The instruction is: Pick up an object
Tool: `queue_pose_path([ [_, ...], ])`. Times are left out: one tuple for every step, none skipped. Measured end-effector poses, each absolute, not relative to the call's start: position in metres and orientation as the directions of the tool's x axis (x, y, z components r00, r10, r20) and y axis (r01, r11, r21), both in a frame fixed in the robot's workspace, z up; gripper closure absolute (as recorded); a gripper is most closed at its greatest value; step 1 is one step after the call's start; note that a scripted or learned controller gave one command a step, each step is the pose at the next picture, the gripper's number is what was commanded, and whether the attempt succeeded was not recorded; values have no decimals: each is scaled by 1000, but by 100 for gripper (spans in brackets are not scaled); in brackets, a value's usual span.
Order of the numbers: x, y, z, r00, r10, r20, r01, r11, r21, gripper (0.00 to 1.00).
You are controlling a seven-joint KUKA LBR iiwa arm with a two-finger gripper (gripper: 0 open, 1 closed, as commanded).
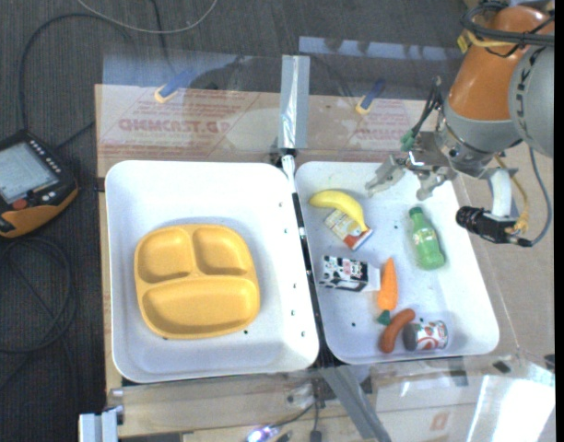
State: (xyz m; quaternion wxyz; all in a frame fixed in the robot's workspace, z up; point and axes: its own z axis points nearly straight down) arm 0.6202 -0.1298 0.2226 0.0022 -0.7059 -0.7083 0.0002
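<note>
My gripper (406, 180) hovers over the far part of the right bin (466, 288), its two fingers spread open with nothing between them. A yellow banana (339, 203) lies just left of and below it. A green bottle (426, 238) lies below the gripper, a little to the right. A small red and tan carton (347, 229) rests against the banana. Nearer the front are a black and white carton (344, 273), an orange carrot (387, 286), a red sausage (395, 330) and a small red and white can (429, 336).
The left bin (125, 201) holds a yellow divided plate (197, 280). A ridge (303, 256) separates the two bins. A handheld pendant (24, 180) lies on the floor at far left. The arm (489, 72) with its orange band reaches in from the upper right.
</note>
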Motion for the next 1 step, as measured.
queue_pose_path([
  [659, -98, 100, 90, 996, -5, 996, -90, -2, 0],
])
